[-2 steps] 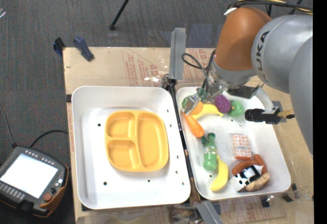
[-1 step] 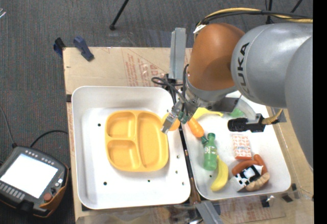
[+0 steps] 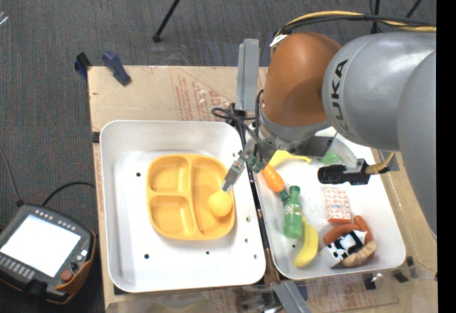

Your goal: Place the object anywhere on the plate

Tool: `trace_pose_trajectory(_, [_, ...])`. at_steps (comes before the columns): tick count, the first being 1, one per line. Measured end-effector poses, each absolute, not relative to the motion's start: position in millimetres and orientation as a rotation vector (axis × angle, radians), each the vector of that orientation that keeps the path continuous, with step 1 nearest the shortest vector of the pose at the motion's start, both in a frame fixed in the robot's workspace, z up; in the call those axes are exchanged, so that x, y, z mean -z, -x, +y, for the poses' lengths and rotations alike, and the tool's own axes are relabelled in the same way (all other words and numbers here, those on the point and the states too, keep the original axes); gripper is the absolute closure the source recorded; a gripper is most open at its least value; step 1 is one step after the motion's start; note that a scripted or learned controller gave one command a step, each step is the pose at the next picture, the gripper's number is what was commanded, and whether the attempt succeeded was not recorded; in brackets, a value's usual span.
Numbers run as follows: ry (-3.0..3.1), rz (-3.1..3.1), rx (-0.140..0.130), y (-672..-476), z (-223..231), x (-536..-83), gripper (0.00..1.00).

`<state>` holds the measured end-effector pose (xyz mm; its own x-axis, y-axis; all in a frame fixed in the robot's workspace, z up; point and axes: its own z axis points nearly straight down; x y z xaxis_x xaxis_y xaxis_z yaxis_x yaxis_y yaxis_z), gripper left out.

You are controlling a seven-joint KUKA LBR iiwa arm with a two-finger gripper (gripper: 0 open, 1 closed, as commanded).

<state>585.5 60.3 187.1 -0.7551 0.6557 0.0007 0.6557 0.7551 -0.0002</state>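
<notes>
object: round yellow plastic lemon [image 3: 220, 203], no clear long axis | on: yellow three-compartment plastic plate [image 3: 171, 204], right compartment | pincer [image 3: 233, 177]: finger state unclear, just above lemon

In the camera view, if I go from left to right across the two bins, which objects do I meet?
Plate → yellow ball → carrot → green bottle → banana → red packet
</notes>
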Motion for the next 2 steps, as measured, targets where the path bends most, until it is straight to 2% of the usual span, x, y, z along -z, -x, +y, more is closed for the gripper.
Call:
trace_pose_trajectory(1, [1.099,-2.942,0.001,-586.1,60,-197,1.00])
trace_pose_trajectory(2, [0.898,-3.009,0.001,-548.7,125,-209,1.00])
